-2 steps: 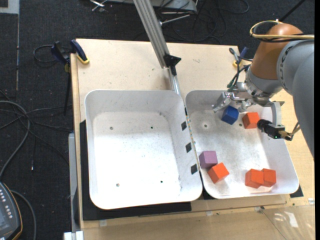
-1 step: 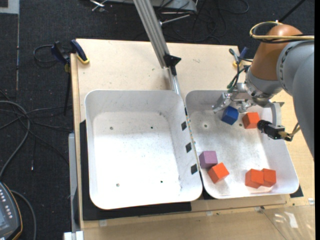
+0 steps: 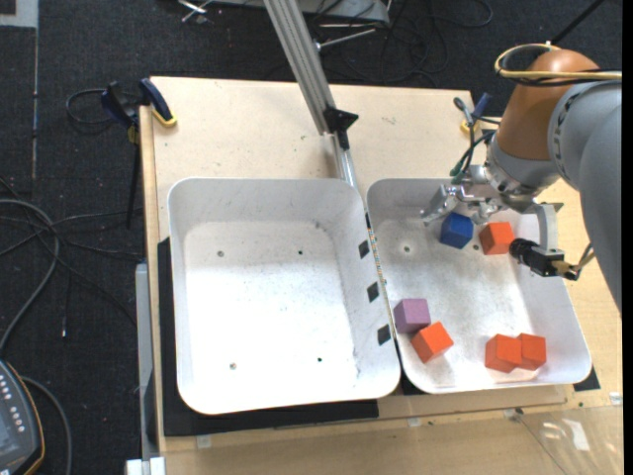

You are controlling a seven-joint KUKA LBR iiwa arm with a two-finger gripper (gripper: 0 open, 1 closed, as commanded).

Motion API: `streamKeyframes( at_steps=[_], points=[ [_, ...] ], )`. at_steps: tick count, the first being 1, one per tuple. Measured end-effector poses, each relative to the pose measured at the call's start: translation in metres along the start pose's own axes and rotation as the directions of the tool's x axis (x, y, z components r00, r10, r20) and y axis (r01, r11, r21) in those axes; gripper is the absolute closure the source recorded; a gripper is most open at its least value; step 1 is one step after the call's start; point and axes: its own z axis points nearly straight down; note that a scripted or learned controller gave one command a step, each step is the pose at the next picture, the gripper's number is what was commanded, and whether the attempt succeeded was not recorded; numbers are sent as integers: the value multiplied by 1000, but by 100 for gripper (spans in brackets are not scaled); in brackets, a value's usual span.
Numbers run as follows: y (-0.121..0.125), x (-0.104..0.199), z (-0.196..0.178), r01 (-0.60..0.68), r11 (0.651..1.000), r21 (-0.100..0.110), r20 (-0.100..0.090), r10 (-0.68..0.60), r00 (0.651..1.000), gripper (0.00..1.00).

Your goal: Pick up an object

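While the arm is reaching in from the right of the frame, its gripper is hanging over the right bin, directly above the blue cube; whether it is grasping anything is unclear.

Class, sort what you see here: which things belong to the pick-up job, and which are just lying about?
Job:
hand
blue cube
orange cube beside it
purple cube
orange cubes near the front
right bin

Lying about:
left bin
clamps
metal pole
floor cables
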Motion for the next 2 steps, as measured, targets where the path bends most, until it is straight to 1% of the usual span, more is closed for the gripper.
streamKeyframes(
  at_steps=[1, 2],
  points=[
    [-4, -2, 12, -2, 1000, 19, -6, 2, 1000, 0],
    [-39, -28, 23, -6, 1000, 25, -14, 6, 1000, 0]
  ],
)
